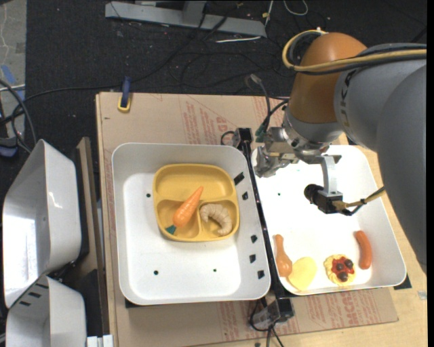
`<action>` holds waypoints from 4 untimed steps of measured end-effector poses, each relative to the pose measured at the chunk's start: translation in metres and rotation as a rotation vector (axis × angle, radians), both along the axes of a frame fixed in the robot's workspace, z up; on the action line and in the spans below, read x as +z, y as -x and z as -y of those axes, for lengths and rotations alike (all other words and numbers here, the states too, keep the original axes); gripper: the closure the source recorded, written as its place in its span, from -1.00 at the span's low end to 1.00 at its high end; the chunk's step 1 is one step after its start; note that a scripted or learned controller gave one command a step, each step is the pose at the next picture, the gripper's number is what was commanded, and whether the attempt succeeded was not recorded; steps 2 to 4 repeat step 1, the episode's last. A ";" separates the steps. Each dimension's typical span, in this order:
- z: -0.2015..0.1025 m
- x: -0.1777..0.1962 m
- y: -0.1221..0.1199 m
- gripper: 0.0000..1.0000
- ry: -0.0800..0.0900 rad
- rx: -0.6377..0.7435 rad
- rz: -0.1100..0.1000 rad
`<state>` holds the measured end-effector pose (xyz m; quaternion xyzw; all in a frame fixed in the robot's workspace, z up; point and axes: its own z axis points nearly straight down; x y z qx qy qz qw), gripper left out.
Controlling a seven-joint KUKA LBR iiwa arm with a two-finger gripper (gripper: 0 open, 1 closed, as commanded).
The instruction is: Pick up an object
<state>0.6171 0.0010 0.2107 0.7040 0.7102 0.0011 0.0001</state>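
A brown cardboard sheet (176,118) lay under two white bins; the left bin (135,223) sat toward nine o'clock of the right bin (380,203), their inner walls nearly touching along a black strip with clips (252,203). A blue-and-yellow clamp (125,96) gripped the cardboard's edge toward eleven o'clock. Dark cables (169,64) trailed over the black floor toward twelve o'clock, below a grey metal bar (183,17). Toward nine o'clock, off the cardboard, stood white tilted containers (41,210), one above another. A small connector with wires (271,313) hung at six o'clock.
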 end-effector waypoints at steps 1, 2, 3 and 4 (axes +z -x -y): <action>-0.064 0.003 -0.010 1.00 -0.001 0.001 0.001; -0.064 0.003 -0.010 1.00 -0.001 0.001 0.001; -0.064 0.003 -0.010 1.00 -0.001 0.001 0.001; -0.064 0.003 -0.010 1.00 -0.001 0.001 0.001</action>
